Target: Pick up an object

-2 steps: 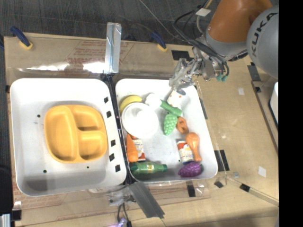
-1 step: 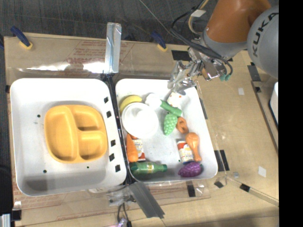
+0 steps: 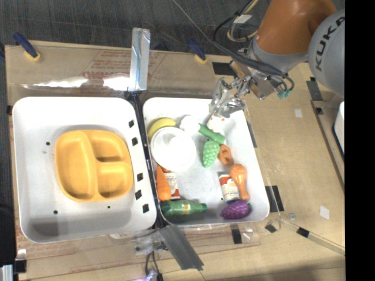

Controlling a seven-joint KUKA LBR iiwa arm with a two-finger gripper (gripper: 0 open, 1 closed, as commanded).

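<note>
Two shallow white bins sit side by side on the bench. The left bin point(image 3: 35, 157) holds a yellow divided tray point(image 3: 94, 164), lying flat near its middle. The right bin point(image 3: 249, 157) is crowded with toy food: a white bowl point(image 3: 173, 148) near the left wall, a yellow piece point(image 3: 159, 123) just behind it, a green bumpy toy vegetable point(image 3: 209, 152) with a green stem piece point(image 3: 211, 134) at its top, a small orange piece point(image 3: 225, 154) just beside it, an orange drumstick-shaped toy point(image 3: 239, 177), a small bottle with a red label point(image 3: 228, 187), a purple grape cluster point(image 3: 235, 210) in the near right corner, a green bottle point(image 3: 183, 208) lying on its side along the near wall, and an orange bottle point(image 3: 164, 183) by the left wall.

The gripper point(image 3: 225, 105) hangs over the far right part of the right bin, above a small white object point(image 3: 215, 123) and near the green stem piece. Whether its metal fingers are parted or closed, I cannot tell; nothing shows clearly between them. The grey arm with its orange band point(image 3: 290, 19) reaches in from the right.
</note>
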